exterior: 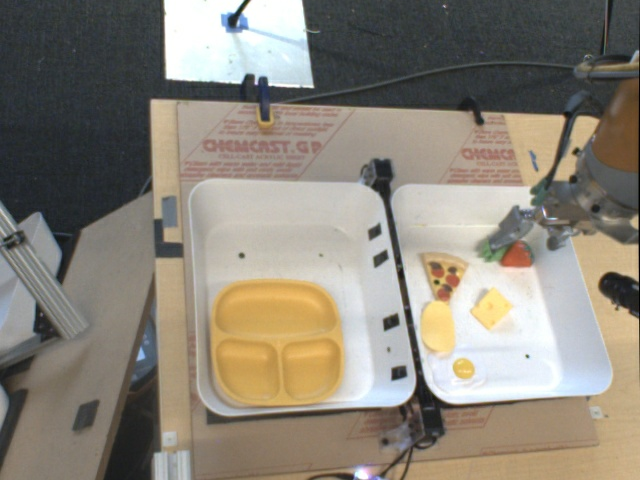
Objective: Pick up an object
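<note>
1. Camera view, and the pick was not done yet! The gripper (pixel 522 230) sat low over the far side of the right bin (pixel 585 363), right at a red strawberry-like toy (pixel 517 256) with green leaves, and nothing was seen lifted clear of the bin floor.

2. The pincer's state? I could not tell. The grey metal at the strawberry was too small and too blurred to read as spread, narrow or clamping, so no hold could be claimed.

3. My read: the approach looked finished and the closing, the lift and the carry were all left to do. The strawberry appeared to rest on the bin floor, touching or just beside the gripper.

4. Over to the right bin's contents! A pizza slice toy (pixel 444 274) lay near the divider, a pale yellow oval piece (pixel 437 327) just below it, a yellow cheese-like wedge (pixel 491 309) in the middle, and a small yellow round bit (pixel 463 370) toward the near wall. All four lay apart from the gripper and untouched by it.

5. And the left bin (pixel 215 208)! It held one thing, a yellow divided tray (pixel 279 342) with one long compartment and two small ones, sitting flat toward the near side.
</note>
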`<state>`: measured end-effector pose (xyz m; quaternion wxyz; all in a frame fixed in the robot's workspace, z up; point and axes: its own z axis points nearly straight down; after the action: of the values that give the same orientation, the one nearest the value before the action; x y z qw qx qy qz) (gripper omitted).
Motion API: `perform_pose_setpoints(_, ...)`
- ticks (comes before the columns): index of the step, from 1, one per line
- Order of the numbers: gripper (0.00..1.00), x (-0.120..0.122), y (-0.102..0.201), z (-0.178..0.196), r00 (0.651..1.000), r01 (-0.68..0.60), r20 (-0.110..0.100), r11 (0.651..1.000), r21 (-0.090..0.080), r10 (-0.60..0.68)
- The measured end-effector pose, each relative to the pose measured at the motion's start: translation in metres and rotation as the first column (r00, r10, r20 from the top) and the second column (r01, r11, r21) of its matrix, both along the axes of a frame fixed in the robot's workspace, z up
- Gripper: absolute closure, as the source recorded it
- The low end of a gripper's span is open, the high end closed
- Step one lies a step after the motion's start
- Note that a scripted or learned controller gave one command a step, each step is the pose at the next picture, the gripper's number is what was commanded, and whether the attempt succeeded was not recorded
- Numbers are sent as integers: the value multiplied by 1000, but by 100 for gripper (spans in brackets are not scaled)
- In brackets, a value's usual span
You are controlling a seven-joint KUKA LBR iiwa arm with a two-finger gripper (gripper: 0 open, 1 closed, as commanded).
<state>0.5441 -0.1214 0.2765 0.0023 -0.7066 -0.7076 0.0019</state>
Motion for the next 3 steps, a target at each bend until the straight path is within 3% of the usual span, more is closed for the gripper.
perform_pose_setpoints(1,0,2,0,4,1000,-2,8,1000,-1,2)
perform_pose_setpoints(3,0,1,-5,-92,1000,1,3,1000,-1,-1)
